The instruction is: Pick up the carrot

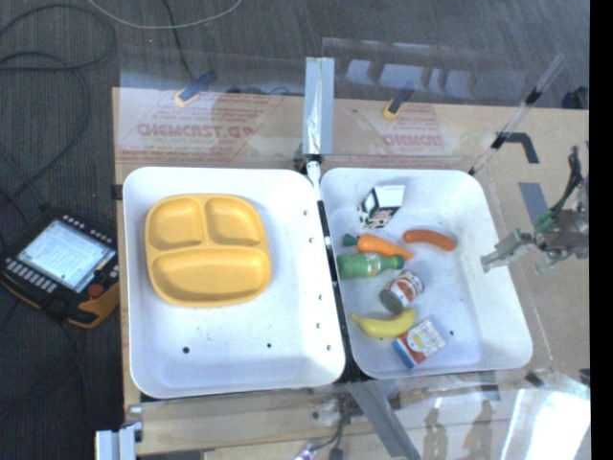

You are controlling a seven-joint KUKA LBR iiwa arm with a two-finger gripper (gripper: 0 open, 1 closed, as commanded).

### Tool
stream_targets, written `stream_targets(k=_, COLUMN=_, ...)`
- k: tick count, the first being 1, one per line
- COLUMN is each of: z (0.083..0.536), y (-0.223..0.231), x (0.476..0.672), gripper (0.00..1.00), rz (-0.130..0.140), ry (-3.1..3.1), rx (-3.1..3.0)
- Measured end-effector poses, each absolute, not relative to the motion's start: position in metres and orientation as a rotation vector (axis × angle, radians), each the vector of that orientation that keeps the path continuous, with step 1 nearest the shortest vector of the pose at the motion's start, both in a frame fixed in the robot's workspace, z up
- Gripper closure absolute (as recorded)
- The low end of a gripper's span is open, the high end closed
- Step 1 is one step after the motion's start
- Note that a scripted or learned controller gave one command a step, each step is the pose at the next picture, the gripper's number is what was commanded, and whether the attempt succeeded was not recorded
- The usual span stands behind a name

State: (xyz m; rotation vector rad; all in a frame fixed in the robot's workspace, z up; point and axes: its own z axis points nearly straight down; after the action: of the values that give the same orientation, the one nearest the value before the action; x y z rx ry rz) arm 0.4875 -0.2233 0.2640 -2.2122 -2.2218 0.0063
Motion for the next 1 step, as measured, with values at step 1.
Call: stream_targets(k=1, z=0.1961, y=-0.1664, x=0.5634, gripper=0.0, rz=0.005, ry=-2.44, rx=-1.97)
